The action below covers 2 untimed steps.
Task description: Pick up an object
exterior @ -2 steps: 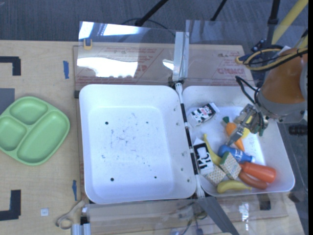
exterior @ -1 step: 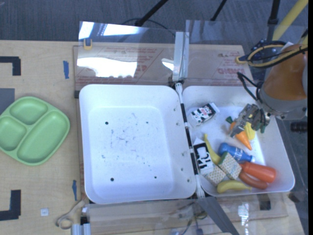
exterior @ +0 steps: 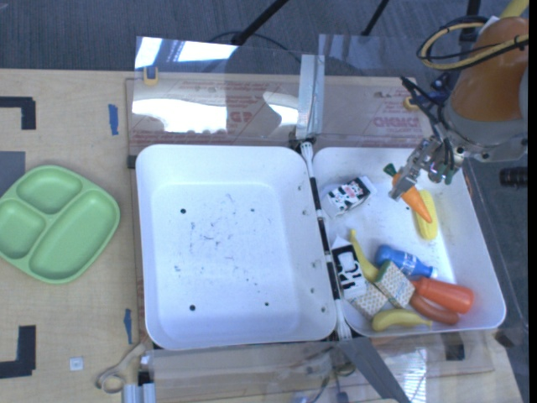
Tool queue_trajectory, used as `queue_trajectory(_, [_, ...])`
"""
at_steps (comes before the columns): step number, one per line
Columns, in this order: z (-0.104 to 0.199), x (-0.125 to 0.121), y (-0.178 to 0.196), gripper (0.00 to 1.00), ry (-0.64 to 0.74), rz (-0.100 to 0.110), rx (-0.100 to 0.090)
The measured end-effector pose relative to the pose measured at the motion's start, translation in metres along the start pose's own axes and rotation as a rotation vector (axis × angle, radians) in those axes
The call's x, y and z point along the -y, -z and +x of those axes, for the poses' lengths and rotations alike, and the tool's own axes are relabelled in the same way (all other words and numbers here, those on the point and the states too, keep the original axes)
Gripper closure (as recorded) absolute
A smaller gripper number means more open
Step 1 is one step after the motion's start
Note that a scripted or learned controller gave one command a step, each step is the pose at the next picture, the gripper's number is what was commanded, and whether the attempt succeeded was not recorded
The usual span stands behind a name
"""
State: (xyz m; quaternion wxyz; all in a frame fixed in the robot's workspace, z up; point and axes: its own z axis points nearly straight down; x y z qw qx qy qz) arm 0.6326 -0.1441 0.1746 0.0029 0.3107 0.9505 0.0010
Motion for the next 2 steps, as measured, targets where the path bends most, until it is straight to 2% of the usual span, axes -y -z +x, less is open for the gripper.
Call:
queue_trajectory(1, [-0.039, 0.008, -0.038, 1.00, -0.154, 0.000, 0.002])
queue_trajectory(2, [-0.024, -0.003, 0.016, 1.00, 0.085, 0.000, 0.003])
